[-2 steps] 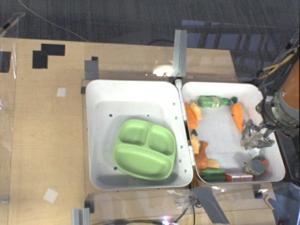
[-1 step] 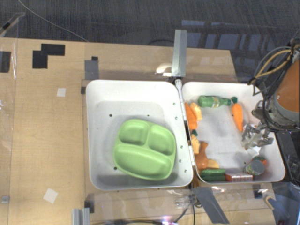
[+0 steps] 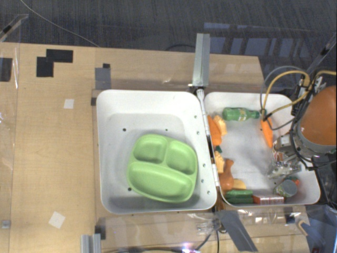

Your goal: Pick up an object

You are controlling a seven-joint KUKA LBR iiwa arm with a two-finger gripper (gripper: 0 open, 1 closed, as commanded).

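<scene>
The right bin holds several toy foods. A green bottle lies at the back and an orange carrot sits just right of it. Orange pieces and a yellow piece line the left wall. A brown piece, a dark green cucumber and a reddish bar lie along the front. My gripper hangs low at the bin's right side, just above a grey round can. Nothing is visibly held.
The left bin carries a light green divided plate. A metal post stands behind the gap between the bins. Yellow and black cables loop beside the arm's orange band.
</scene>
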